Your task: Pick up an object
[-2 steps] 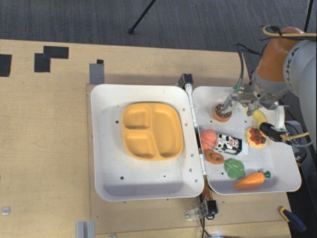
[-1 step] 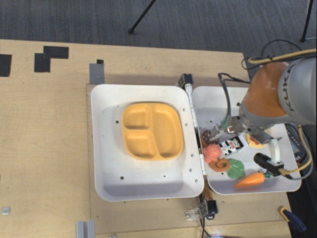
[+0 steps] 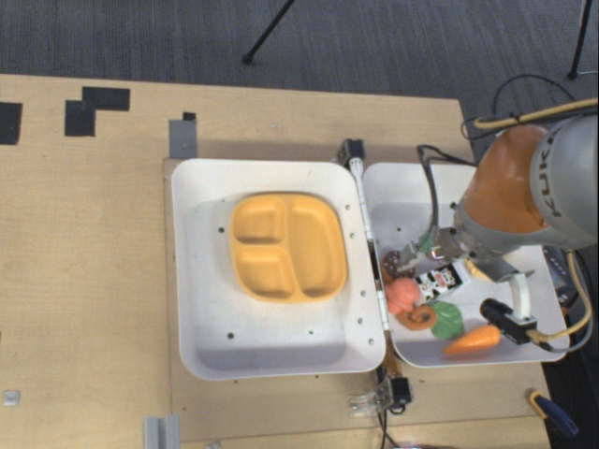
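Carrot (image 3: 473, 340): an orange toy lying at the near edge of the right bin (image 3: 401, 190), apart from the gripper
Green piece (image 3: 448, 318): just beside the carrot, touching or nearly touching an orange ring (image 3: 417, 318)
Pink lump (image 3: 403, 295): just behind the ring, against the bin's left wall
Black-and-white piece (image 3: 440, 279): lies directly under the tool, the closest thing to it
Gripper (image 3: 426, 253): low inside the right bin, over the cluster of toys, between the pink lump and the black-and-white piece
Grip state: cannot tell; the wrist and its fittings cover the tip from this angle
Held object: none that can be seen; every toy looks to be resting on the bin floor
Arm (image 3: 510, 181): reaches in from the right, its orange band above the right bin
Left bin (image 3: 201, 251): holds a yellow divided plate (image 3: 285, 248), well apart from the gripper
Done so far, as a judgement: the approach; the tool is down among the objects
Left to do: close on one toy, most likely the black-and-white piece or the pink lump, and lift it clear of the bin
Progress: about midway, with no pick confirmed
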`<state>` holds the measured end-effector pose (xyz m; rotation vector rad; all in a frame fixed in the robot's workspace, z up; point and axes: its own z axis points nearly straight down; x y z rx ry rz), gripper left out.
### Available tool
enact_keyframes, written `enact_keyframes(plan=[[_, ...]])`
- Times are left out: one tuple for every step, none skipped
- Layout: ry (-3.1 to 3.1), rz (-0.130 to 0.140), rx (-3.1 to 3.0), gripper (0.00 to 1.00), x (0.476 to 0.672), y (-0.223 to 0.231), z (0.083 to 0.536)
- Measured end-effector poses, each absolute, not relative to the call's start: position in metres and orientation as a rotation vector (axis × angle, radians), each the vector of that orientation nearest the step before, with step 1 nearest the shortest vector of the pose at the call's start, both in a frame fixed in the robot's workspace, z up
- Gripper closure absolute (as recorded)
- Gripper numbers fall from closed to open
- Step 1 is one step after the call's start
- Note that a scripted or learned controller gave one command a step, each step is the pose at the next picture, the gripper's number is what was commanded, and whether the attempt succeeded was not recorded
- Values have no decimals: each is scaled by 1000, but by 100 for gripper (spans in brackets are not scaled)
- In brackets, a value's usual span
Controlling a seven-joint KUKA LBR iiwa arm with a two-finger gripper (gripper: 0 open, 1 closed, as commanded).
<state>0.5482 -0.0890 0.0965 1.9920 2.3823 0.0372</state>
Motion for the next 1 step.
enact_keyframes(plan=[[2536,34,1783,0,537,-90,97]])
